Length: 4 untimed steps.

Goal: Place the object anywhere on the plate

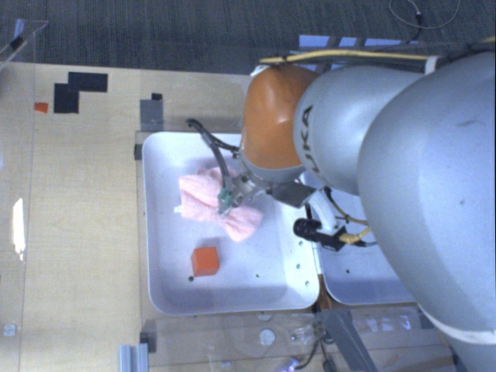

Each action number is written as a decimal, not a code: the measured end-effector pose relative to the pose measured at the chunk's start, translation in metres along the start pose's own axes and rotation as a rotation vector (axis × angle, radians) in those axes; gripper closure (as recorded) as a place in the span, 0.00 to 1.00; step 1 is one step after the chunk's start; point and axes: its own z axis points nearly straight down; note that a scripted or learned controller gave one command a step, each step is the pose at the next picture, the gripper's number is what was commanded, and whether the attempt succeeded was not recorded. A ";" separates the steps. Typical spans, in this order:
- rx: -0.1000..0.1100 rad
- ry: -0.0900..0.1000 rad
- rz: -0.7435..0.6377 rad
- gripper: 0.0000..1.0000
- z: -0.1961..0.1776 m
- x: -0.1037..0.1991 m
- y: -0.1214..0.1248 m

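A small orange-red cube [204,261] lies on the floor of the left white bin [163,285], toward its front. Behind it, near the bin's middle, rests a pale pink, soft-looking, crumpled thing [203,196]; I cannot tell whether it is the plate. My gripper [228,201] hangs low over the right part of this pink thing, touching or nearly touching it, well apart from the cube. The arm's orange band [271,122] and grey wrist hide the back right of the bin.
The right white bin [364,285] is mostly covered by the grey arm. A black cable [205,136] loops from the wrist over the left bin's back. Black and orange marks [74,91] lie on the wooden bench at the far left.
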 end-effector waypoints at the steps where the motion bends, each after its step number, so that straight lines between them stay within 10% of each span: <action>1: -0.005 -0.005 -0.348 1.00 -0.030 -0.056 -0.020; 2: 0.001 0.001 -0.494 1.00 0.010 -0.016 -0.017; 3: -0.004 -0.005 -0.560 1.00 -0.031 -0.087 -0.005; 4: 0.001 0.001 -0.627 1.00 0.009 -0.057 0.013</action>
